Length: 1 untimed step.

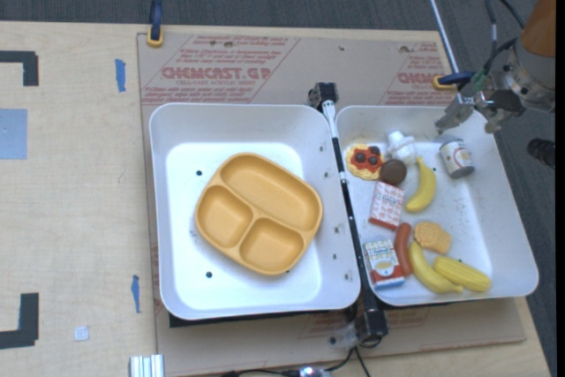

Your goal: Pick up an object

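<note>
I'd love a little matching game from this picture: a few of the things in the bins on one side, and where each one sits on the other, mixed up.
Things:
1. yellow divided plate
2. small can
3. corn cob
4. pizza slice

Places:
A. right bin, near corner
B. left bin, middle
C. right bin, far end by the divider
D. right bin, far right side, just below the pincer

Pairs: 1-B, 2-D, 3-A, 4-C

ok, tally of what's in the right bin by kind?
Bananas: 2
Cartons: 2
Can: 1
Sausage: 1
Corn cob: 1
Cookie: 1
Pizza slice: 1
Brown ball: 1
White piece: 1
Total: 11
</note>
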### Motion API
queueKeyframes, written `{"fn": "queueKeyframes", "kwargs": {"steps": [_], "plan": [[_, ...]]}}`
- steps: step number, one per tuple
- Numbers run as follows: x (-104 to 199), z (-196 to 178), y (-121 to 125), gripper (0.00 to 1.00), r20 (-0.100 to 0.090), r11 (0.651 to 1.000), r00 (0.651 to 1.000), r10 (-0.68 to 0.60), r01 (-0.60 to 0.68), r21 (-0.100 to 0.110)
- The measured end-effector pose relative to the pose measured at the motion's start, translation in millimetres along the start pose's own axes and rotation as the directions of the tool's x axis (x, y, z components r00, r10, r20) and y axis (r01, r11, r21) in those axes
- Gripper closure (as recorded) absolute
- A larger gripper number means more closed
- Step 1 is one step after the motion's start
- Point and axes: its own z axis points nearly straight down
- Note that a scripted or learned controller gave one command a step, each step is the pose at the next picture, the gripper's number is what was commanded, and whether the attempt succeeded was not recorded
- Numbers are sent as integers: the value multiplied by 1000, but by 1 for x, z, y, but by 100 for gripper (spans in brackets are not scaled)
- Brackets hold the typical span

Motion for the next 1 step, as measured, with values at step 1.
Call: {"fn": "queueKeyframes", "kwargs": {"steps": [1], "plan": [[34, 89, 1, 0, -2, 1000, 1000, -1, 1, -8]]}}
